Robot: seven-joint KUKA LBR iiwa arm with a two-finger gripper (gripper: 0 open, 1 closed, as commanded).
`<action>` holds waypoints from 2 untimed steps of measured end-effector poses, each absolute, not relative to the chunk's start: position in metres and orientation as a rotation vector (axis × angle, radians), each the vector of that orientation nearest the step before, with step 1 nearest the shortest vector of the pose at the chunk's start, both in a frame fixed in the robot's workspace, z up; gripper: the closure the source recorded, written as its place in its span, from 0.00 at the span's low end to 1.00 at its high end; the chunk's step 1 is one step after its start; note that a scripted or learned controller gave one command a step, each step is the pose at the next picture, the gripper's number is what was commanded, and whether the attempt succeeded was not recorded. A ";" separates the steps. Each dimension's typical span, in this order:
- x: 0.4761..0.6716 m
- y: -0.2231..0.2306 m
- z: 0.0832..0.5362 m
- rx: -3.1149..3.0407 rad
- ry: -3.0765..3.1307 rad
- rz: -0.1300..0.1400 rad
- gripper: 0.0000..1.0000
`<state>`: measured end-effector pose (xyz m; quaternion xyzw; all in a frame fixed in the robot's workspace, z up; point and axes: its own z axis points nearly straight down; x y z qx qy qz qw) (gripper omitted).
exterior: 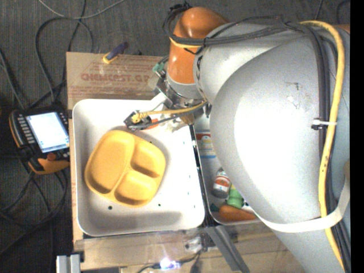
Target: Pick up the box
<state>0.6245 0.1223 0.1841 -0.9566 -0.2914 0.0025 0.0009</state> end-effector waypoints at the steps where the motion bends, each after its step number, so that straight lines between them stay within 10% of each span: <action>1: 0.612 0.102 0.300 -3.011 -0.901 0.006 1.00; 2: 0.595 0.067 0.292 -3.030 -0.831 0.009 1.00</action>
